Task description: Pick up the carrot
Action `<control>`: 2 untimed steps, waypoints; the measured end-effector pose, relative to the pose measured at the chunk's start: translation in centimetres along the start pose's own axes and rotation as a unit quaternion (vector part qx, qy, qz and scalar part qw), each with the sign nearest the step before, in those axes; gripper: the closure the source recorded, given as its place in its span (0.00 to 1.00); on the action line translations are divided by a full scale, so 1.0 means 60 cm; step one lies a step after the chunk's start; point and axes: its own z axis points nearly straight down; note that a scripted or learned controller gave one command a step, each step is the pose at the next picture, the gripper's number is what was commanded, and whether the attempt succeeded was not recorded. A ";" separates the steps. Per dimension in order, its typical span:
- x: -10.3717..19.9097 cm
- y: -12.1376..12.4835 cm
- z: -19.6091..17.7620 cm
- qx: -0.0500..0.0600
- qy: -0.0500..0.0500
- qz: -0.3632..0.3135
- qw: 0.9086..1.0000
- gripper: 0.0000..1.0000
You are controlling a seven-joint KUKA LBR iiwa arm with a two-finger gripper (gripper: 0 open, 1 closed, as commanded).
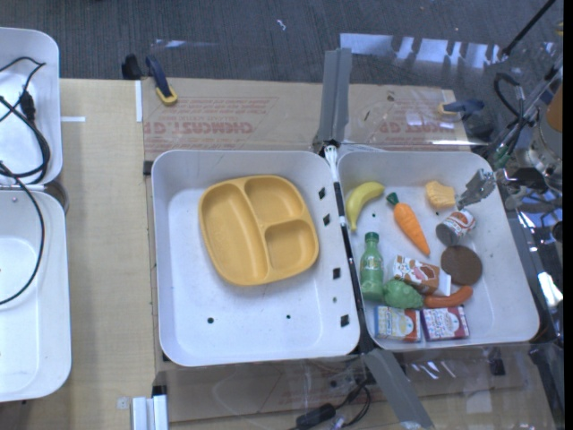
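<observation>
The carrot (411,226), orange with a green top, lies in the right bin (524,280), near its middle, with its tip pointing toward the front right. The gripper (478,189) hangs at the bin's back right, a short way right of the carrot and above a small can (456,226). It is not touching the carrot. The grey arm (537,155) comes in from the right edge.
Around the carrot lie a banana (362,202), a yellow cheese wedge (439,194), a brown disc (461,264), a green bottle (372,262), a sausage (446,297) and two small cartons (421,323). The left bin (179,321) holds a yellow divided plate (259,228).
</observation>
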 end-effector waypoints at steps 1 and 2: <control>0.089 0.027 0.144 -0.002 0.000 0.019 1.000 0.00; 0.174 0.060 0.209 0.000 0.000 0.044 0.999 0.00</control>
